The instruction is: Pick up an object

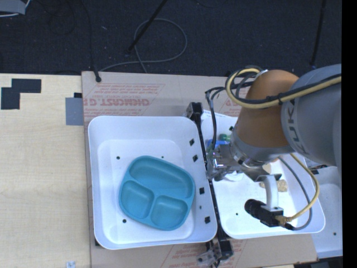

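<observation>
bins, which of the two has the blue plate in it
The bin on the view's left, far from the arm: the blue three-compartment plate lies flat on its floor. The other bin, on the right, sits under the arm.

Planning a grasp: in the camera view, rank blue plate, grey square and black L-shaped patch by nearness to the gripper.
1. blue plate, left bin, next to gripper
2. grey square, past that bin
3. black L-shaped patch, far left
</observation>
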Available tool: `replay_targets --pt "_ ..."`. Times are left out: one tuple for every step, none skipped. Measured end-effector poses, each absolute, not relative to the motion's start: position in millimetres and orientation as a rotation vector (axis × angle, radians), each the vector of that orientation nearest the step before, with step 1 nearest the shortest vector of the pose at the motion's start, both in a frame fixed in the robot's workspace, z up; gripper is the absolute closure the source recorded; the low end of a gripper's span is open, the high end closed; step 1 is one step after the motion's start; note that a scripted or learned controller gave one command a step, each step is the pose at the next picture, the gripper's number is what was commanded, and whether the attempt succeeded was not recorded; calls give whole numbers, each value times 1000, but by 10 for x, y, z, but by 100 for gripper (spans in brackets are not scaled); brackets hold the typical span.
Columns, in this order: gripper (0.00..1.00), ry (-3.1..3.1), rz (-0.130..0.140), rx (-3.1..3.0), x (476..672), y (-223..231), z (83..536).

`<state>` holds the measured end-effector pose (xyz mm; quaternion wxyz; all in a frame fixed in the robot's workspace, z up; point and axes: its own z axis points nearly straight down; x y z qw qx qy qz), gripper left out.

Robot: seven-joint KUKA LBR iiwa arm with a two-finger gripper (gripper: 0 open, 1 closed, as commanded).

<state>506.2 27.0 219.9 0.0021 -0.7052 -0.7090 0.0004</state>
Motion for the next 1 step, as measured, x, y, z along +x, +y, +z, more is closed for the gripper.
replay_targets --pt "100 -2225 2 -2213 5074 826 2314"
